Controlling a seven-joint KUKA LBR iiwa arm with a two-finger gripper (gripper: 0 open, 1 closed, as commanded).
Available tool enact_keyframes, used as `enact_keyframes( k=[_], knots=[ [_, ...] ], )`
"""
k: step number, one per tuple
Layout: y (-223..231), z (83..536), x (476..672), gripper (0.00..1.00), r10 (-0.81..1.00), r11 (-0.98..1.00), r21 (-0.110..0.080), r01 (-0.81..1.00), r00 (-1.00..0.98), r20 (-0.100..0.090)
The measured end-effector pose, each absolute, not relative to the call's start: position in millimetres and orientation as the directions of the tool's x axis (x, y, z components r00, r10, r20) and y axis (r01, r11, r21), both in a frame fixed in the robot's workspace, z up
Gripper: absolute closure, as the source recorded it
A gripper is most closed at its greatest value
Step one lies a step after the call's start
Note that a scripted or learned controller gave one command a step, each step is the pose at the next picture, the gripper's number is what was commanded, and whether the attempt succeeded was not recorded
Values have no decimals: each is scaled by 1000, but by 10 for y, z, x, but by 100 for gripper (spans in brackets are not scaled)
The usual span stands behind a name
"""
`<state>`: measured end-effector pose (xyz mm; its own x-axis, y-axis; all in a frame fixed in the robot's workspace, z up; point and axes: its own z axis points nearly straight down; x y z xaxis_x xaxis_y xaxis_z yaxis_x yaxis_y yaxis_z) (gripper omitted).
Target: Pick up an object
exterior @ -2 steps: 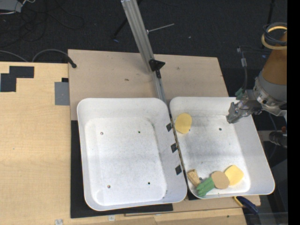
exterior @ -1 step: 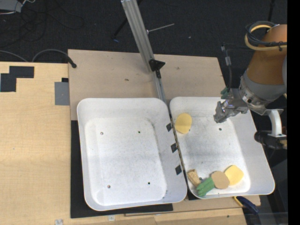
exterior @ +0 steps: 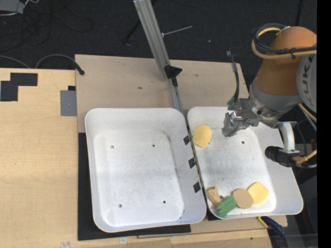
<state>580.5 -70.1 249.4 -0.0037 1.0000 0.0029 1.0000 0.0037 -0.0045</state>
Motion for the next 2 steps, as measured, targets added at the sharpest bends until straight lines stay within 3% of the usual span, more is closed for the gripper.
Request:
enact_keyframes(
  k=[2],
  knots=[
    [419, 2239, 5718, 100, 1000, 5, -6, 1000, -4, 3]
  ],
)
